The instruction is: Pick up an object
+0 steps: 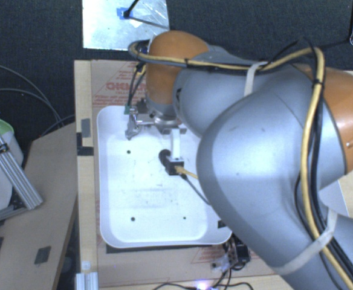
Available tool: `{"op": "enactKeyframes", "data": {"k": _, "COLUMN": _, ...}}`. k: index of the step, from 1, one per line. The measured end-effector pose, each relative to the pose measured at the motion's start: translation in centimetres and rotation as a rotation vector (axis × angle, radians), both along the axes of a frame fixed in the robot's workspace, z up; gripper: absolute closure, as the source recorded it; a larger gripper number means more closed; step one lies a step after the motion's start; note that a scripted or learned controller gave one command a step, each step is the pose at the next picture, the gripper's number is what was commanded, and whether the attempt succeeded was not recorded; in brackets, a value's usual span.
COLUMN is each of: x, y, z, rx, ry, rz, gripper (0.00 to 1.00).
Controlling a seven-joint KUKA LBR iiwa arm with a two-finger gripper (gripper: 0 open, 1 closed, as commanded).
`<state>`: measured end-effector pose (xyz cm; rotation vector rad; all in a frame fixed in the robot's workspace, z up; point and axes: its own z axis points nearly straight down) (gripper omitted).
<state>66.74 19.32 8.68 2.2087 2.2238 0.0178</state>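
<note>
The gripper (132,125) hung over the far-left corner of the white bin (140,207), apparently positioned for a pick; its opening couldn't be told.

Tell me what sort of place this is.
Probably a robotics lab: a grey robot arm with orange bands reaches over a shallow white bin, beside an aluminium frame rail.

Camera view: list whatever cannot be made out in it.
- Left white bin: its right side lies under the arm.
- Everything to the right of that bin: covered by the arm, so what stands there is hidden.
- Gripper: small, blurred and tucked under the wrist; whether it holds anything cannot be told.
- Dark specks on the bin floor: too small to tell marks from objects.
</note>
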Motion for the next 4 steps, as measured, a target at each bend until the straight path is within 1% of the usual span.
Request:
{"op": "enactKeyframes", "data": {"k": 1, "x": 0.1, "y": 4.4, "z": -0.1, "rx": 0.0, "ry": 0.009, "rz": 0.001, "gripper": 0.0}}
{"op": "enactKeyframes", "data": {"k": 2, "x": 0.2, "y": 4.2, "z": 1.0, "rx": -0.002, "ry": 0.008, "rz": 0.003, "gripper": 1.0}}
{"op": "enactKeyframes", "data": {"k": 3, "x": 0.3, "y": -1.5, "z": 7.1, "rx": -0.003, "ry": 0.006, "rz": -0.01, "gripper": 1.0}}
{"op": "enactKeyframes", "data": {"k": 4, "x": 0.2, "y": -5.9, "z": 6.1, "rx": -0.004, "ry": 0.012, "rz": -0.009, "gripper": 1.0}}
